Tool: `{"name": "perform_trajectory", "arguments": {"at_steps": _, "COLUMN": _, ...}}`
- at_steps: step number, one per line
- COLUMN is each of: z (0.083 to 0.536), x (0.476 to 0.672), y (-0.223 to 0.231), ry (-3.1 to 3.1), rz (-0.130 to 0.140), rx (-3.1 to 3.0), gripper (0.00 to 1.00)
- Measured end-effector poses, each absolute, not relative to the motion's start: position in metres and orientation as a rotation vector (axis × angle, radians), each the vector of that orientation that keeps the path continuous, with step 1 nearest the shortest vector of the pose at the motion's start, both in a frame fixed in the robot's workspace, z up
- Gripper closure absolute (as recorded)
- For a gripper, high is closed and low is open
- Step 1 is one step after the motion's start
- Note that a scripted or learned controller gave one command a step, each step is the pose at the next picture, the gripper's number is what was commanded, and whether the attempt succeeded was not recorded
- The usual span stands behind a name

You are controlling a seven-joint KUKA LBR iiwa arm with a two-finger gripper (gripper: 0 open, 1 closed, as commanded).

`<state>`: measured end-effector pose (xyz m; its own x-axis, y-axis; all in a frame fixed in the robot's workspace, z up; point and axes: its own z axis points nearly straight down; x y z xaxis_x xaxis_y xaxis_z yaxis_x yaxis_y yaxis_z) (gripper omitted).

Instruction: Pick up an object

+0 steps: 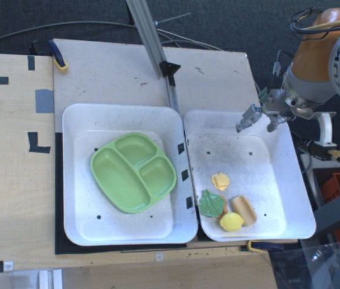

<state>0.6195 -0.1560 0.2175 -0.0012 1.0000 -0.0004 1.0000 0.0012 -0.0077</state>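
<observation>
- The worktop (13, 161) was pale wood on the left, with dark tape marks, and carried a lighter board (116, 71) behind the bins.
- The left bin (73, 119), white and shallow, sat beside the right bin (290, 179), their inner rims touching along the middle.
- The arm (317, 53) reached in from the right, its orange band above the wrist, grey below.
- A green divided plate (132, 172) lay tilted in the left bin, with three compartments facing up.
- A grey metal post (146, 26) slanted from the top edge down to a black clamp (170, 69) behind the bins.
- The gripper (259, 123) hung over the far right corner of the right bin, above its rim, well apart from the items at the near end.
- The fingers (246, 120) stood apart, open, with nothing between them.
- Four small items clustered near the front of the right bin, any of them open to picking.
- A green leafy toy (211, 204) lay leftmost, just beside the others.
- A tan bread-like piece (243, 210) lay to its right, touching the yellow lemon (231, 222) in front.
- A small pale yellow piece (220, 181) lay just behind the cluster.
- A blue and yellow clip (58, 56) sat on the board's far left corner.
</observation>
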Motion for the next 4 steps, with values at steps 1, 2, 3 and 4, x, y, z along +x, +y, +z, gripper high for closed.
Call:
{"name": "perform_trajectory", "arguments": {"at_steps": 1, "z": 0.166, "x": 0.626, "y": -0.162, "ry": -2.221, "rz": 0.007, "rx": -2.217, "gripper": 0.0}}
{"name": "perform_trajectory", "arguments": {"at_steps": 2, "z": 0.101, "x": 0.621, "y": -0.163, "ry": -2.219, "rz": 0.009, "rx": -2.215, "gripper": 0.0}}
{"name": "perform_trajectory", "arguments": {"at_steps": 3, "z": 0.116, "x": 0.623, "y": -0.162, "ry": -2.224, "rz": 0.003, "rx": -2.216, "gripper": 1.0}}
{"name": "perform_trajectory", "arguments": {"at_steps": 4, "z": 0.171, "x": 0.615, "y": -0.167, "ry": -2.224, "rz": -0.003, "rx": -2.223, "gripper": 1.0}}
